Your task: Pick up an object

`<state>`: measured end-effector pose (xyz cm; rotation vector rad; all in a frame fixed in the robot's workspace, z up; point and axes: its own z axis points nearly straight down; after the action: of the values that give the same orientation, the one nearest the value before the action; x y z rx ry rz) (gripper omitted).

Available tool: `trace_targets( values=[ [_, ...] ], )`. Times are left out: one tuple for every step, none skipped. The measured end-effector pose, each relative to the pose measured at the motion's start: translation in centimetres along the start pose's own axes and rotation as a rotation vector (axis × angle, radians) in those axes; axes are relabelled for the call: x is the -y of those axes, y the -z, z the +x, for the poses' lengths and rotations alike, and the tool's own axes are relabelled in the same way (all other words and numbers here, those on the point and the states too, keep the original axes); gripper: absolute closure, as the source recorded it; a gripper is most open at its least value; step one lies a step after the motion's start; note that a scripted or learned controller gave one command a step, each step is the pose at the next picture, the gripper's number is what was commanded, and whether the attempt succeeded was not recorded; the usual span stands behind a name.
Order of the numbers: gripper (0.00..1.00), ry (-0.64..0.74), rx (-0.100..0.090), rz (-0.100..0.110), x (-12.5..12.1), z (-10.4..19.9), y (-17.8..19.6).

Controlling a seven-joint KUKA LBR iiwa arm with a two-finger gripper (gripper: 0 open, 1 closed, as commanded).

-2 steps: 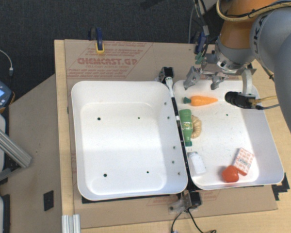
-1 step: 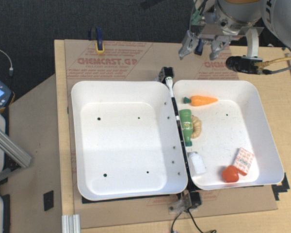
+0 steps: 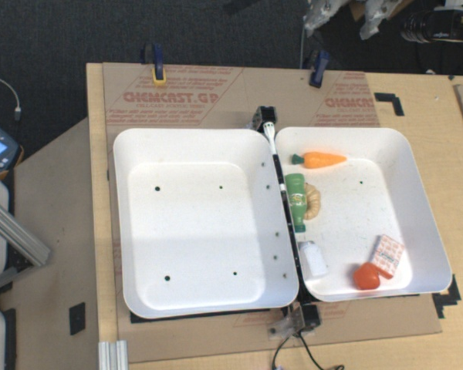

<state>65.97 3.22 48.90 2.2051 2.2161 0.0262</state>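
Note:
The right bin (image 3: pixel 417 199) holds several objects. An orange carrot (image 3: pixel 322 159) lies near its far wall. A green bottle (image 3: pixel 295 200) rests along the left wall, with a tan curled piece (image 3: pixel 315 202) beside it. A small white object (image 3: pixel 314 259) lies near the front left. A red ball-like fruit (image 3: pixel 366 277) and a pink-and-white box (image 3: pixel 389 254) sit at the front right. My gripper (image 3: pixel 346 12) hangs high beyond the far end of the bench, well away from the bins, open with nothing between its fingers.
The left bin (image 3: pixel 193 230) stands side by side with the right one. Two blue clamps (image 3: pixel 158 58) (image 3: pixel 319 66) grip the cardboard's far edge. A black fixture (image 3: pixel 264 117) sits where the bins meet at the back.

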Motion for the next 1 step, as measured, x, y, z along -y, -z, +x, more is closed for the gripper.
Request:
trace_targets(
  values=[
    [0.00, 0.004, -0.003, 0.013, 2.26, 8.37, 4.63]
  ],
)
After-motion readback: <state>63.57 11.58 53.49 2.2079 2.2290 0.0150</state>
